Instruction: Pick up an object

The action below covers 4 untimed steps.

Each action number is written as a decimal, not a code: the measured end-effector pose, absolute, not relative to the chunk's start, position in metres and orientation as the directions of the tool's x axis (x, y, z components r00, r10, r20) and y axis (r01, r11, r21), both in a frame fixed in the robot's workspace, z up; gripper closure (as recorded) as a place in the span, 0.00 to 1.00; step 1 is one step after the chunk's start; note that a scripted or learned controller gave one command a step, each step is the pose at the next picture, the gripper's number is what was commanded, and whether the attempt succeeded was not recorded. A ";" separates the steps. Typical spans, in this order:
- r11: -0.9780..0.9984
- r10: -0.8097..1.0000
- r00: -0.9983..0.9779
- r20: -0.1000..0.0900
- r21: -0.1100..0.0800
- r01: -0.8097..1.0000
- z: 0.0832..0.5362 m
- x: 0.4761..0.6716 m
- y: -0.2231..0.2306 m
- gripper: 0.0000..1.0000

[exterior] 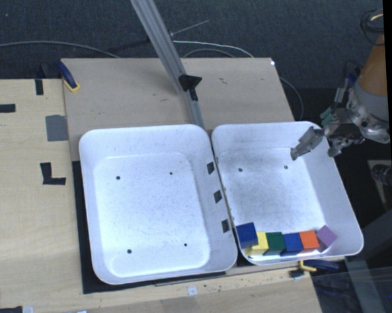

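We hover our gripper (318, 143) over the right bin's (336, 177) far edge; whether it is released or clenched we cannot tell. The blocks (284, 241) lie untouched along its near wall.

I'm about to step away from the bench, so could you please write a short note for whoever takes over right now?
Gripper: over the right bin's upper right edge, fingers apart, nothing between them.
Blocks: a row along that bin's lower wall, from blue on yellow, through green, blue, orange, to purple.
Done: nothing picked yet.
Left: descend on a block, grip and lift.
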<state>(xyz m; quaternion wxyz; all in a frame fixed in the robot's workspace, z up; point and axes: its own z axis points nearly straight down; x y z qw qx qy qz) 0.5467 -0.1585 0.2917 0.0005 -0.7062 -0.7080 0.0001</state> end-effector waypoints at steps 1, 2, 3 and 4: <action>-0.001 1.000 0.001 0.000 -0.008 1.000 0.220 0.562 -0.183 0.00; 0.002 1.000 -0.002 0.000 -0.002 1.000 0.240 0.557 -0.128 0.00; -0.006 1.000 0.006 -0.004 -0.001 1.000 0.232 0.553 -0.207 0.00; 0.002 1.000 -0.002 0.001 -0.007 1.000 0.100 0.585 -0.208 0.00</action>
